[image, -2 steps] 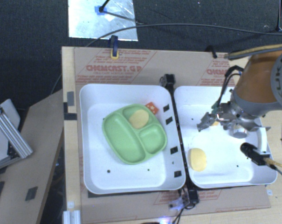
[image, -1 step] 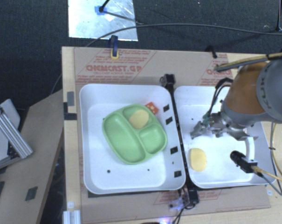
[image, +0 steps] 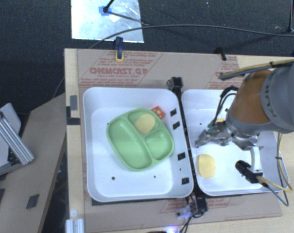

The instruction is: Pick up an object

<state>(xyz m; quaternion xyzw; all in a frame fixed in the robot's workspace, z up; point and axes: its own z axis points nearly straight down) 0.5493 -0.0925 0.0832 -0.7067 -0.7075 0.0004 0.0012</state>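
The bench point(image: 137, 64) carries a brown sheet printed with red lettering, and you see it framing both bins. The left bin point(image: 100, 178) and the right bin point(image: 198, 106) sit side by side, their inner walls touching along a dark centre strip.

The arm point(image: 278, 98) enters from your right side of the view, its grey body and orange band hanging over the right bin. It covers the far right portion of that bin.

In the left bin you find a green divided plate point(image: 137, 149), lying flat and turned at an angle. A pale yellow item point(image: 145, 124) rests in the plate's upper compartment. A small red-orange object point(image: 158, 112) lies just beyond the plate's upper rim, touching or nearly touching it; the view does not settle which.

The gripper point(image: 205, 139) sits low over the left-centre of the right bin, pointing toward the centre strip. You cannot tell from this view how its jaws are set, and nothing can be made out between them.

A yellow oval object point(image: 206, 165) lies on the floor of the right bin, just below the gripper in the view and apart from it.
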